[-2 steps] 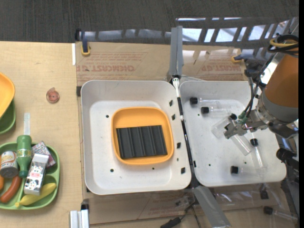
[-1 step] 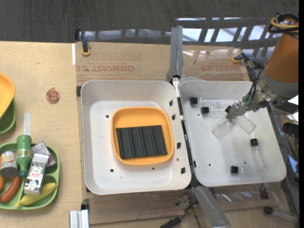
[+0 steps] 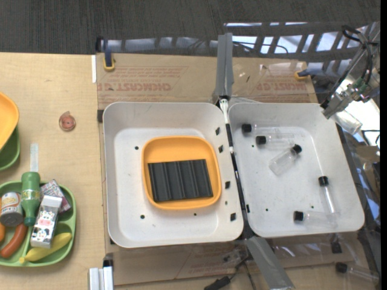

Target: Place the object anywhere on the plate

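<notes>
Found side by side on the cardboard-covered bench (image 3: 181,77): left bin (image 3: 121,162) and right bin (image 3: 338,162), touching along the centre seam.

Seated in the middle of the left bin: orange plate (image 3: 180,147), square with rounded corners. Lying flat on the plate, toward its 6 o'clock side: dark grey ridged slab (image 3: 183,180), covering most of the plate floor and leaving the orange rim bare all round.

Scattered on the floor of the right bin, all lying on their sides: five clear vials with black caps.
- At 11 o'clock in the bin: first vial (image 3: 257,128), cap to 9 o'clock.
- Just beside it, toward 5 o'clock: second vial (image 3: 275,139), near but apparently apart.
- Near bin centre: third vial (image 3: 283,159), tilted, cap toward 1 o'clock.
- At 4 o'clock: fourth vial (image 3: 326,197), cap toward 12 o'clock.
- At 5 o'clock, close to the rim: fifth vial (image 3: 314,219), cap to 9 o'clock.

Positioned past the right bin's 2 o'clock corner, above the rim and well apart from plate and vials: gripper (image 3: 342,99), among cables. Too small and angled to tell whether wide or narrow; cannot tell.

Recorded on the table at 9 o'clock of the bins: green tray (image 3: 60,246) of toy food, a small pink disc (image 3: 68,121)
</notes>
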{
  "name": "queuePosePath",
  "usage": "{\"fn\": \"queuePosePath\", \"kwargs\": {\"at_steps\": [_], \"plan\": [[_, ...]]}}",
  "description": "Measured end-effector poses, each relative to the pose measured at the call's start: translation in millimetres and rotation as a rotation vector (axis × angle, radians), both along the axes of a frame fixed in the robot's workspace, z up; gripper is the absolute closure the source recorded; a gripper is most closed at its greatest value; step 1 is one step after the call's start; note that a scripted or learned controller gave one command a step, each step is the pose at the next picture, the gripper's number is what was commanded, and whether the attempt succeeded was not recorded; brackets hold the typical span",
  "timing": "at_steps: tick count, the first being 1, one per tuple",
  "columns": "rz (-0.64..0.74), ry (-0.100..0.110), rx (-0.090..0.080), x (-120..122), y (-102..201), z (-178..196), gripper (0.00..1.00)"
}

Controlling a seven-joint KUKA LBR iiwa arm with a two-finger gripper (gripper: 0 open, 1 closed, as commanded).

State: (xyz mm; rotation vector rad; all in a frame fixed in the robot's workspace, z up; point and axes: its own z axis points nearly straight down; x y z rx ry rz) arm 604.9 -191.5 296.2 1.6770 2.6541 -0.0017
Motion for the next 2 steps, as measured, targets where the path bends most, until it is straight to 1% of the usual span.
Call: {"fn": "queuePosePath", "kwargs": {"at_steps": [1,2], "plan": [[0.001,0.000,0.000,0.1,0.4,-0.1,0.00],[0.139,-0.001,-0.001,29.1,-31.2,50.1,0.00]]}}
